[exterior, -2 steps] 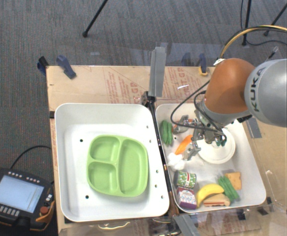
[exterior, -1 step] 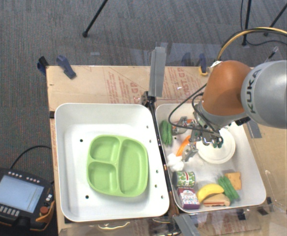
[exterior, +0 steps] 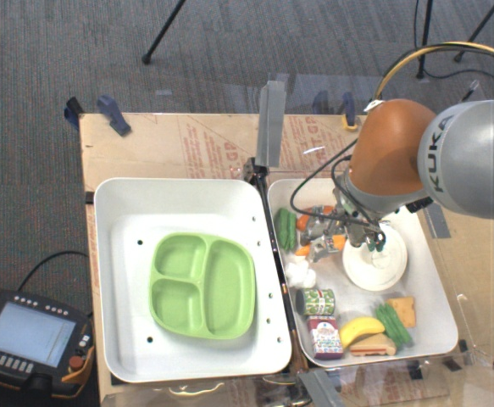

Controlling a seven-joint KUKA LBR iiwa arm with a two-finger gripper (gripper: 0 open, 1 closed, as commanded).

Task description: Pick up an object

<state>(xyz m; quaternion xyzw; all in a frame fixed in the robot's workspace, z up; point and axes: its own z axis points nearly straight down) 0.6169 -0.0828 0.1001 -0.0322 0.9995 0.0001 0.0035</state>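
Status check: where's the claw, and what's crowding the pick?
Claw low in right bin, upper left part. Nothing seen gripped. Green pod and orange pieces beside it; white plate close on the other side. Green tray alone in left bin.

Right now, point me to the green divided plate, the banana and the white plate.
green divided plate point(exterior: 202, 286), camera view, centre ridge between compartments.
banana point(exterior: 361, 330), camera view, middle of its curve.
white plate point(exterior: 384, 270), camera view, bare lower part of its face.

Grey ribbed carpet point(exterior: 102, 41) fills the upper frame, crossed by black tripod legs point(exterior: 169, 19). A brown cardboard-covered bench point(exterior: 179, 147) sits centre; a teach pendant point(exterior: 30, 337) lies lower left.
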